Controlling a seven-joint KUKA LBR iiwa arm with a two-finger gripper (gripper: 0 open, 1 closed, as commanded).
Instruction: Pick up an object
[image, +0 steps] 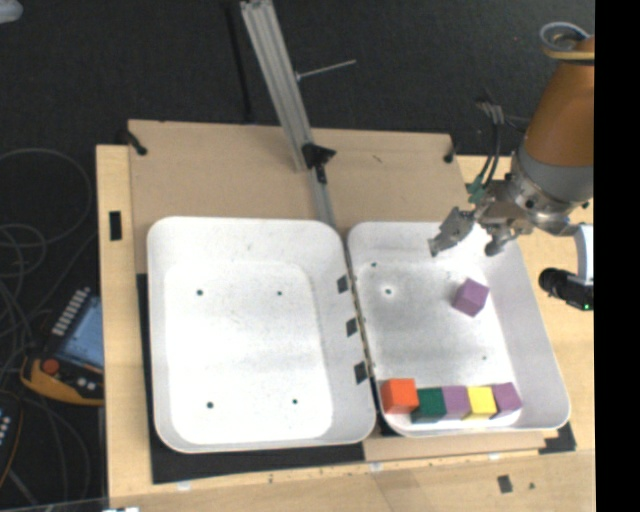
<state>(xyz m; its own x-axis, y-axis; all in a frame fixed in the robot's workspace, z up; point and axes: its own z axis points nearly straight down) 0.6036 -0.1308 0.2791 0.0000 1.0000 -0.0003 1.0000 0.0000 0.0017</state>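
Observation:
My gripper hangs over the back right part of the right bin, its two fingers spread open with nothing between them. A purple cube lies on the bin floor just in front of the gripper, apart from it. Along the bin's front wall sits a row of cubes: orange, green, light purple, yellow and another purple one.
The left bin lies beside the right one, joined by black clips at the shared edge. A slanted metal pole rises behind the bins. Cables and a handheld pendant lie off the bench at left.

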